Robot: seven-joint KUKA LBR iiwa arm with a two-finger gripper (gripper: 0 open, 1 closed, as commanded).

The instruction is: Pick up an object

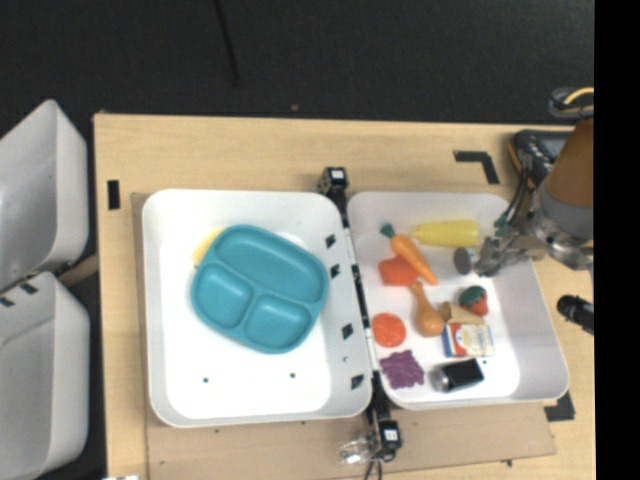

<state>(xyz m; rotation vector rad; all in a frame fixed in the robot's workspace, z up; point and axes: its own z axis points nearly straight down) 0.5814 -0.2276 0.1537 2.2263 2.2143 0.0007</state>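
Grey hand above right bin, beside corn

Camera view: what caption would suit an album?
Robot gripper hovers over toy food in the right bin; a blue divided plate fills the left.

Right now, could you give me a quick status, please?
Gripper low over right bin, beside yellow corn. Nothing seen held. Carrot close by.
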